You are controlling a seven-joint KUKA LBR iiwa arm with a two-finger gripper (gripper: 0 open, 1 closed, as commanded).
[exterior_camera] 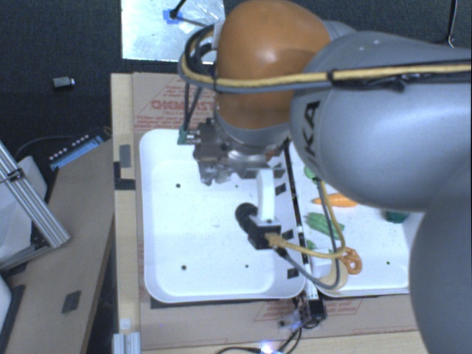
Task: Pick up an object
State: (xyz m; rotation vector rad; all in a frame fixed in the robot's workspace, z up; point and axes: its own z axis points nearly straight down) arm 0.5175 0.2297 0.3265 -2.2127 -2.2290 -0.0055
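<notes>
Though half hidden, green object diagonal.

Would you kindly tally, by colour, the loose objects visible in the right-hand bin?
Orange: 2, a carrot-like piece and a ring-shaped piece
Green: 1, a leafy piece
Teal: 1, partly hidden by the arm
Total: 4 visible
</notes>
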